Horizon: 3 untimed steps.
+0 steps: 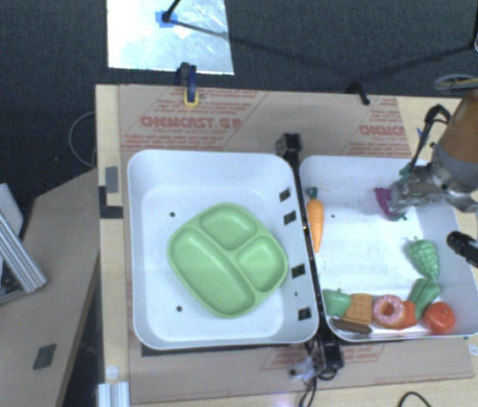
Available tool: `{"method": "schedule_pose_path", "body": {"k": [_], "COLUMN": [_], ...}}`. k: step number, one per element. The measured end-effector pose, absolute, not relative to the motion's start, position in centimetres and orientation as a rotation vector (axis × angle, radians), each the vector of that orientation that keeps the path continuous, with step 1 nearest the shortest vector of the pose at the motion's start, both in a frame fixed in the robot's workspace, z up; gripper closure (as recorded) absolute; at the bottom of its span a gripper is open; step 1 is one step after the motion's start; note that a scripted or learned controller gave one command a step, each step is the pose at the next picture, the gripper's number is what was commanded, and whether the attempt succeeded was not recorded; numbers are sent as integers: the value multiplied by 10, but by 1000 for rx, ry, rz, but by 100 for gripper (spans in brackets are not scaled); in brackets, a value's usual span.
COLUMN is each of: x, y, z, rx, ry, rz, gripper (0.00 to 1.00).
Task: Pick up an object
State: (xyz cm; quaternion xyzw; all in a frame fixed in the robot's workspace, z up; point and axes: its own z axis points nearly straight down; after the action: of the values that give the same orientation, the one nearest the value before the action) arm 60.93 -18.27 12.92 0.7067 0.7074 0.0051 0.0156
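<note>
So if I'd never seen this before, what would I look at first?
Probably the big light green plate with three sections, alone in the left bin. Next, the colourful toy food bunched along the right bin's near edge: a pink donut, a red tomato, plus an orange carrot by the divider. Then the grey and orange arm reaching in at right, its gripper down at a small purple thing.

Both white bins (pixel 213 172) are looking like smooth moulded plastic with a slight sheen. The green divided plate (pixel 227 259) is reading as matt plastic. Toy food, e.g. the carrot (pixel 314 219) and the tomato (pixel 440 315), is showing glossy plastic. The bench board (pixel 222 121) is looking like matt printed cardboard. The arm's orange band (pixel 476 125) is appearing smooth, satin.
</note>
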Motion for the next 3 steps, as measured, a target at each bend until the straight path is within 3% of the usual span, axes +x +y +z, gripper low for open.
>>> {"method": "schedule_pose_path", "body": {"k": [2, 3], "x": [610, 596], "y": [-191, -137], "z": [228, 238], "rx": [2212, 2211], "ry": [2221, 2232], "rz": [6, 4], "gripper": [100, 100]}}
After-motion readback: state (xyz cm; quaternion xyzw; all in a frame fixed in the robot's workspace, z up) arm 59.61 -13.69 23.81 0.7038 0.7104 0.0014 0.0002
